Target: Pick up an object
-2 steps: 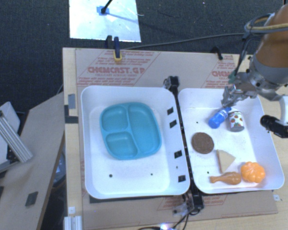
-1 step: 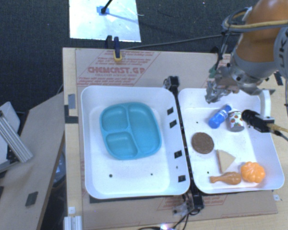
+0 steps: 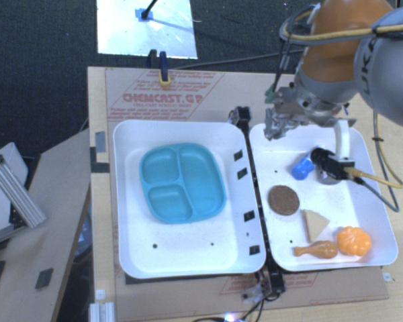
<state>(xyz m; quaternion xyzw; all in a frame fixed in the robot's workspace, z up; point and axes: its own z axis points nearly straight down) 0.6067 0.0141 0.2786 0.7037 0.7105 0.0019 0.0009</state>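
Gripper (image 3: 277, 127) above right bin's (image 3: 379, 210) far-left corner; finger opening cannot be told. Nearer camera: one blue block (image 3: 301, 168), one brown disc (image 3: 283, 200), one orange pumpkin (image 3: 353, 241). Left: one blue divided plate (image 3: 183, 183).

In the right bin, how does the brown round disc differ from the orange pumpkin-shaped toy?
The brown round flat disc lies near the right white bin's middle; the orange pumpkin-shaped toy sits by its near right corner. The disc is dark and flat; the pumpkin is bright and bulging. Both are roundish and untouched.

Dark carpet floor (image 3: 40, 59), pale sheet (image 3: 144, 19) lying on it, brown bench board (image 3: 188, 92), grey side table (image 3: 47, 200)
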